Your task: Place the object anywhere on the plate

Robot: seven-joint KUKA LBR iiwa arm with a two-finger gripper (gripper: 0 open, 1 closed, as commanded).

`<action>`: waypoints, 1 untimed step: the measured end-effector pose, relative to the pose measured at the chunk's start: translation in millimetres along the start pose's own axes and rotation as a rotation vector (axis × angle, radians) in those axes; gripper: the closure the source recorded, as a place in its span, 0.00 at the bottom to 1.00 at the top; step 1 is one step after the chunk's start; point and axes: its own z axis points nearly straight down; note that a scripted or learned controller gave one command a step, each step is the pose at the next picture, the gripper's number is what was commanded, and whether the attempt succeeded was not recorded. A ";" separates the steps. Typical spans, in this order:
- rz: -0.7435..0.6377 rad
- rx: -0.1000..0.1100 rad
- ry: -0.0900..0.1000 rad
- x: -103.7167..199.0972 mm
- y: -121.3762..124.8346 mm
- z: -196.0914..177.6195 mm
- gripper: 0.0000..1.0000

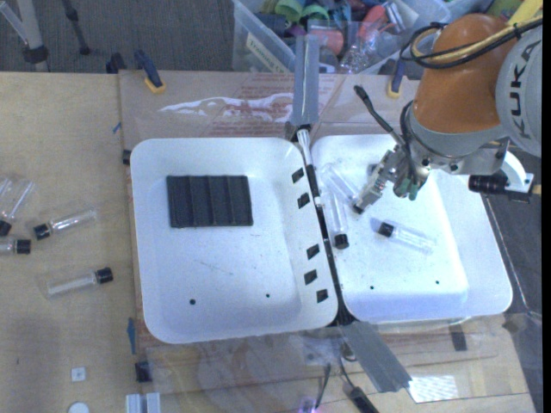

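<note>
Vials lie in the right bin [482, 291]: one clear, black-capped vial [403, 234] rests on the bin floor just below and slightly right of the hand [372, 192], apart from it, and two more [334, 213] sit along the divider to the hand's left. Nothing is held; whether the hand is wide or narrow I cannot tell. The dark ribbed plate [209, 200] lies in the left bin [224, 317], well apart. Loose vials [79, 280] are scattered on the tabletop [60, 144].
</note>
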 end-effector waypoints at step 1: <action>0.217 -0.001 -0.004 39.0 122.9 1.5 1.00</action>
